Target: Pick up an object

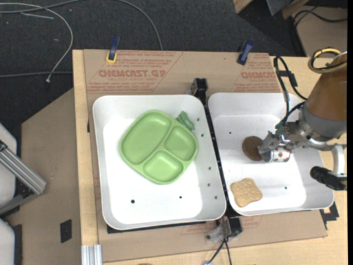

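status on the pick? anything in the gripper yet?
Done: the arm has reached into the right bin, and the gripper is low beside the brown round object. In hand: nothing visibly between the fingers; whether they are open or shut can't be read. Left: grasp and lift. The tan cracker-like piece lies nearer the front, and the green divided plate sits in the left bin.

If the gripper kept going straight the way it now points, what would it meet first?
Most likely the brown round object in the right bin, right ahead of the gripper; depth is unclear from above.
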`<control>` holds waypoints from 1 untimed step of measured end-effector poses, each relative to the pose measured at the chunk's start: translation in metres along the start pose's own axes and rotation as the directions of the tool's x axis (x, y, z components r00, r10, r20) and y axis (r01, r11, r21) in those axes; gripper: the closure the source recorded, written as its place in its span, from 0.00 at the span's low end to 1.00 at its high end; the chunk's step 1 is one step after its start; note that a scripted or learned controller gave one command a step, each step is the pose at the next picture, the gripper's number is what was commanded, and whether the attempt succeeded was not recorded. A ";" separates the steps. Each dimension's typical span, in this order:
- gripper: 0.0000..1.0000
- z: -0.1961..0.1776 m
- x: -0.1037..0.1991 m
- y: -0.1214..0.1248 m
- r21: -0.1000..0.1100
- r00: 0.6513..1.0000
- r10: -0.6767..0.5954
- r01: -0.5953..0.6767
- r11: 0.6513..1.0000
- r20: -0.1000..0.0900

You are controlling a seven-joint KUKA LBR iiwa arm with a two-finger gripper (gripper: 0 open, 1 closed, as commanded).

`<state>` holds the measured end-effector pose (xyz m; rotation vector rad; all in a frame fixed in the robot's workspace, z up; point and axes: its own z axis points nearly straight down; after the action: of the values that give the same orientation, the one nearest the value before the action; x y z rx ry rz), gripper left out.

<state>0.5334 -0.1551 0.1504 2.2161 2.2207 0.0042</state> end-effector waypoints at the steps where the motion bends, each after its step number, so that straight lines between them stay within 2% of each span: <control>1: 1.00 -0.063 0.002 -0.002 -0.001 1.000 0.001 -0.001 1.000 0.000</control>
<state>0.5312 -0.1534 0.2138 2.2162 2.2194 0.0051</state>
